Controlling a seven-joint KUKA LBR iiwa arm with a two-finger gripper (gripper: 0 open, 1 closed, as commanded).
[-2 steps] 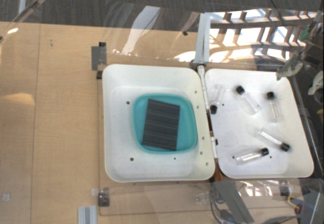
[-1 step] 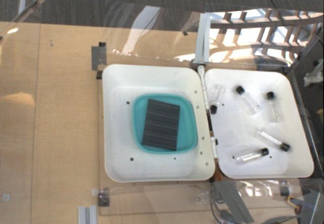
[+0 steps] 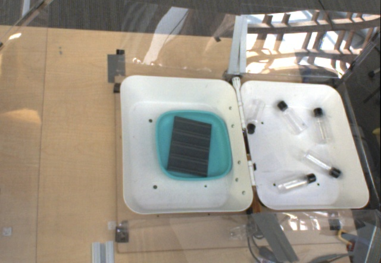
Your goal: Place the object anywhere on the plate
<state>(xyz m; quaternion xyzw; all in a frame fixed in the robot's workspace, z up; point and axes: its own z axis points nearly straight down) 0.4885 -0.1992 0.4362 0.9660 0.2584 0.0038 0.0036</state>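
A dark grey ribbed rectangular object (image 3: 190, 146) lies flat on the teal square plate (image 3: 221, 160), a little left of the plate's middle and slightly tilted. The plate rests in the left white bin (image 3: 140, 155).
The right white bin (image 3: 351, 196) holds several clear vials with black caps, such as one at the front (image 3: 296, 181) and one at the back (image 3: 288, 114). A metal frame stands behind the right bin. Bare wooden bench stretches to the left.
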